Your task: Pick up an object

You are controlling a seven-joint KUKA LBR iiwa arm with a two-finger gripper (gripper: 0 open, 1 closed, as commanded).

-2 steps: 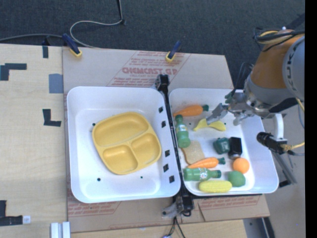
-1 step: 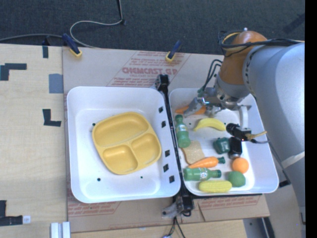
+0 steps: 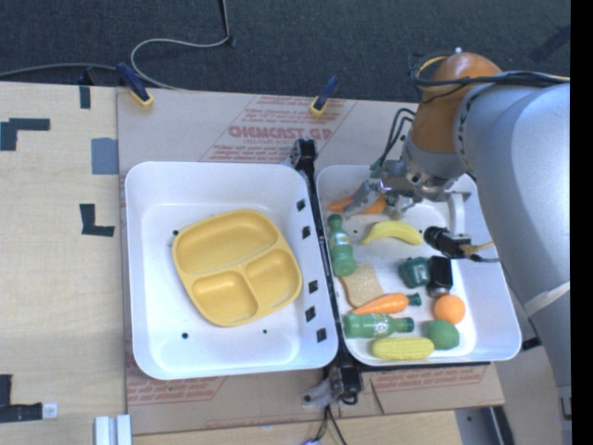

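Camera view: 2 white bins on the table. Left bin (image 3: 148, 248) holds a yellow divided plate (image 3: 237, 265). Right bin (image 3: 491, 313) holds toy food: banana (image 3: 394, 233), 2 green bottles, carrot (image 3: 380, 303), corn cob (image 3: 402, 348), orange (image 3: 448, 308). End effector (image 3: 382, 193) hangs low over the bin's far end, just above the banana; finger opening cannot be told.
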